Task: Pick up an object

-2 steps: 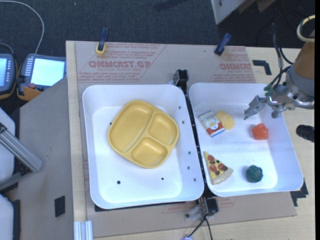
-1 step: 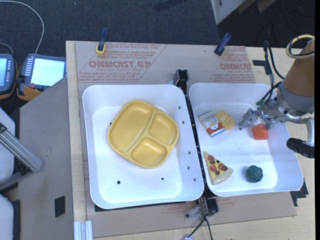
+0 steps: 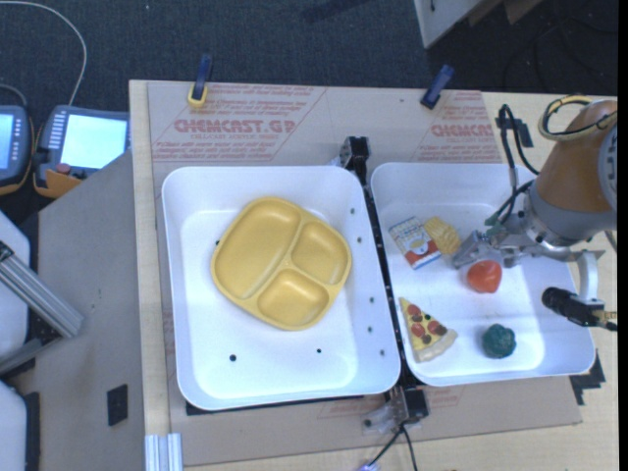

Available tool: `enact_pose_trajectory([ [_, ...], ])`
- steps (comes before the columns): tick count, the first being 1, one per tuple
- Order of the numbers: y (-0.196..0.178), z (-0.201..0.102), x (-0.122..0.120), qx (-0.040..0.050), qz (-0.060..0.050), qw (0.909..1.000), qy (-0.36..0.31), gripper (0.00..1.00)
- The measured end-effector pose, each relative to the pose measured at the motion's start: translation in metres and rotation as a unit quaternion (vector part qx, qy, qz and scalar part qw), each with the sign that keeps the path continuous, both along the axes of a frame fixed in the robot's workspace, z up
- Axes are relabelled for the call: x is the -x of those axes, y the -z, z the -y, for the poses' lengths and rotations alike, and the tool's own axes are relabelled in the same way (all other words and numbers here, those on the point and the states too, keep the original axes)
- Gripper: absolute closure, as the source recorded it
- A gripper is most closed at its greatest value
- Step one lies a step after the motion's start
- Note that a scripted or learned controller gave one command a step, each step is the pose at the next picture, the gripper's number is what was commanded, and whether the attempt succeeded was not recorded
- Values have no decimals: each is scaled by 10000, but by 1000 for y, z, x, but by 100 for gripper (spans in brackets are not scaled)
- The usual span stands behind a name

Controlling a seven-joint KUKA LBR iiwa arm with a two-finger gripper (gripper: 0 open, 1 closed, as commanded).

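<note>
end effector (image 3: 475, 254) just above red tomato (image 3: 484, 277)

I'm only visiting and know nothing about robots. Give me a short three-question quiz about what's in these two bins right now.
1. True or false: the yellow tray lies in the left bin.
2. Which item lies nearest the gripper? A) pizza slice B) red ball C) green ball
3. Fill in: the pizza slice lies at the right bin's ____ wall, next to the left bin.

Key: 1 true; 2 B; 3 left.
</note>
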State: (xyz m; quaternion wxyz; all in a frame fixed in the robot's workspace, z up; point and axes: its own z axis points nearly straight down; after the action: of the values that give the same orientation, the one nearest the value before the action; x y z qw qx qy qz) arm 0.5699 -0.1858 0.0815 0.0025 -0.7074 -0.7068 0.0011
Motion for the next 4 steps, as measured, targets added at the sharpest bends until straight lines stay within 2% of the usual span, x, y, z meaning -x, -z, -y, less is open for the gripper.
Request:
enact_pose_trajectory([
  [1, -14, 1, -2, 15, 37, 10000, -2, 100],
  [2, -75, 6, -10, 26, 64, 10000, -8, 100],
  [3, -127, -2, -5, 22, 60, 10000, -14, 100],
  [4, -145, -2, -6, 19, 49, 10000, -11, 100],
])
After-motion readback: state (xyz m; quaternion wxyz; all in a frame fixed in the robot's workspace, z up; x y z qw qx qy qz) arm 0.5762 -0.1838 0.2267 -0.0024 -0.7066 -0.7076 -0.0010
